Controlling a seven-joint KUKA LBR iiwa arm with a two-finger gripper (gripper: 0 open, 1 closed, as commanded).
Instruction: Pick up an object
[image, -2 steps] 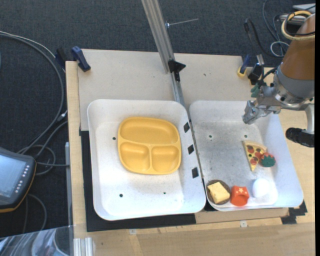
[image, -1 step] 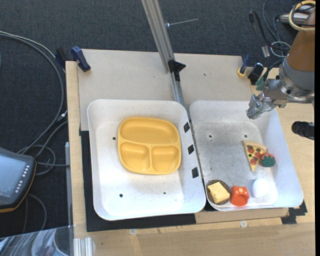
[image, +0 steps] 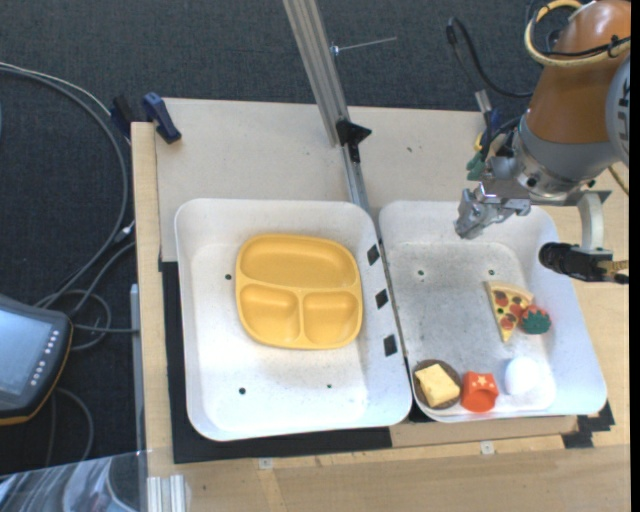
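Nearest, along the front wall of the right bin (image: 590, 385): a yellow block (image: 436, 384), a red toy (image: 480, 391) touching it, a white ball (image: 523, 377) just beside. Further back, a pizza slice (image: 509, 308), with a green piece (image: 538, 321) touching its right edge. Across the divide, in the left bin (image: 200, 400), a yellow divided plate (image: 298, 290). Farther still, above the right bin's far left corner, the gripper (image: 478, 218), well apart from every toy and with nothing seen in it.

Judged as the approach step, with no pick made yet. Next, probably: settle on one toy, travel toward the front or right, and come down squarely over it. Likely awkward with the flat slice, and cramped among the front three.

Open or shut: cannot tell, too small and dark at this slant. Hard to name the red toy's kind. Cut off at the top right corner: the arm (image: 575, 100).
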